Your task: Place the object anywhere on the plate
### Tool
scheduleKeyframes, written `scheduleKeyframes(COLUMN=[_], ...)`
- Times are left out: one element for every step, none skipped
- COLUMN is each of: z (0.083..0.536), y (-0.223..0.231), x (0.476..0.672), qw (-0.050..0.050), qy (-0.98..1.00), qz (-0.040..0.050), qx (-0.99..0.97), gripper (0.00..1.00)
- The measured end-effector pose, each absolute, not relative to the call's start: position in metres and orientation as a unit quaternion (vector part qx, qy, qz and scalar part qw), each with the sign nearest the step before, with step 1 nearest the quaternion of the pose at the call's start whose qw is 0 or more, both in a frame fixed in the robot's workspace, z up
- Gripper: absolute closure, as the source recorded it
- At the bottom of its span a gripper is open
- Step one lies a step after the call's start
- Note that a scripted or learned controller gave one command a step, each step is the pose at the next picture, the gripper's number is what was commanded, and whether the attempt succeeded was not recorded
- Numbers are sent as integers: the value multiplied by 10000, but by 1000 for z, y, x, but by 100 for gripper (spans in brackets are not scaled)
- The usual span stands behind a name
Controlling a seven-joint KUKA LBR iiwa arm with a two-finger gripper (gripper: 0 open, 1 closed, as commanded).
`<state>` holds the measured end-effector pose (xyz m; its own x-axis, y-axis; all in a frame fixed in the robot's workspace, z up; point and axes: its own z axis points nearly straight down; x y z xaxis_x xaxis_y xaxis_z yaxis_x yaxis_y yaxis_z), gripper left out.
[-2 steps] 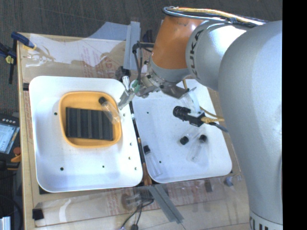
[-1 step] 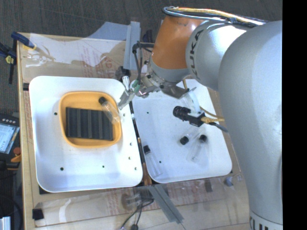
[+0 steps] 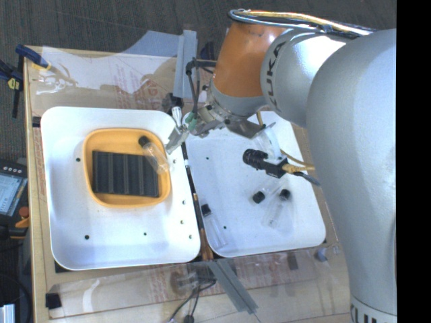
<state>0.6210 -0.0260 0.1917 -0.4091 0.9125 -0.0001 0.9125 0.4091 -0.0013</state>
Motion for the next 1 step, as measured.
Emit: scheduleKeyframes(z=[192], y=[-26], x=[621], qw=[3], qy=[-8394], qz=[6], qx=[-5435], gripper=[0])
